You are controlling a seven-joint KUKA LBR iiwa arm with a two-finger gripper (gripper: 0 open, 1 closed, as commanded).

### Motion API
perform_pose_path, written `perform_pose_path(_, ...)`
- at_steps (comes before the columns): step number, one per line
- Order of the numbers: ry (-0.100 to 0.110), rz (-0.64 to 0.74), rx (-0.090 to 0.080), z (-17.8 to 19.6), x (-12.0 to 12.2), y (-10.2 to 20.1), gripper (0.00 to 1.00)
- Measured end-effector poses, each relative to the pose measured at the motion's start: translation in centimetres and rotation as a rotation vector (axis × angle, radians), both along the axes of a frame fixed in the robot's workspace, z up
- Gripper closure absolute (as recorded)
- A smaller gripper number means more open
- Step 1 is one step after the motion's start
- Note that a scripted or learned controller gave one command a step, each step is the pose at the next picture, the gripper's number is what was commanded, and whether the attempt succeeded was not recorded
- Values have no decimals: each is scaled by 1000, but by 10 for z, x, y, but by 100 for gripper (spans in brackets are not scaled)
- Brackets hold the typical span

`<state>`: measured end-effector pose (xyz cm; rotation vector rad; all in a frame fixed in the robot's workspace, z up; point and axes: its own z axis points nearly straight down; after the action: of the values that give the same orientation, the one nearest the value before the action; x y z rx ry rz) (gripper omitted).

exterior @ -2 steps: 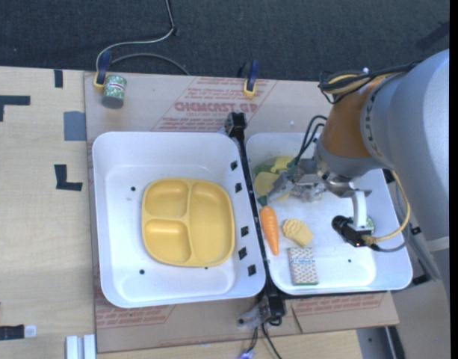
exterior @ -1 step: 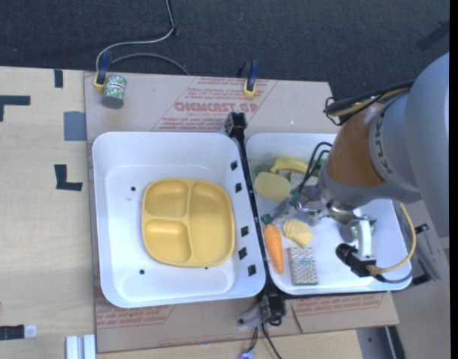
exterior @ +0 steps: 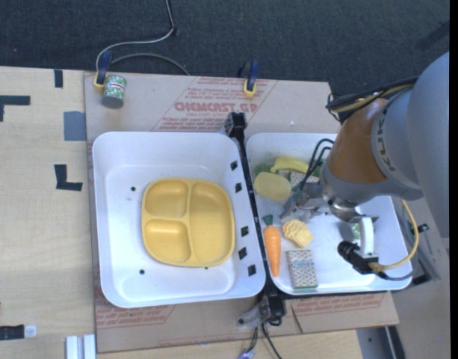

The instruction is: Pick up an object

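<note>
You have two shallow white plastic bins side by side on a sheet of brown cardboard (exterior: pixel 206 107) printed in red with "CHEMCAST" and more lettering too small to read. The left bin (exterior: pixel 109 200) holds a smooth yellow divided plate (exterior: pixel 189 222) — rounded square, three compartments, matte sheen. The right bin (exterior: pixel 397 268) carries the toy food: a tapered orange carrot (exterior: pixel 273 250) lying lengthwise against the bin's left wall, a knobbly yellow corn piece (exterior: pixel 297 233) just beside it, a flat rectangular packet (exterior: pixel 302 268) with a greenish speckled label you can't read, a pale yellow rounded slab (exterior: pixel 272 185), and a yellow-green curved piece (exterior: pixel 290 164) behind that. The gripper (exterior: pixel 299 204) sits low in the right bin under the grey wrist and orange band, its tip just above the corn piece and just right of the pale slab — whether it touches either you cannot tell, and how its jaws stand cannot be told. Nothing is visibly held. Off the bins, a small cylindrical can (exterior: pixel 113 91) with a green patterned label stands at the cardboard's far left corner, and two blue-and-yellow clamps (exterior: pixel 249 79) pin the far edge.
</note>
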<state>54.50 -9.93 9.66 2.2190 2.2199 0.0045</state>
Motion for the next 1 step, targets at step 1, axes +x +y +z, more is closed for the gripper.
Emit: perform_pose_path(1,4,1,0,123,-22,46,100)
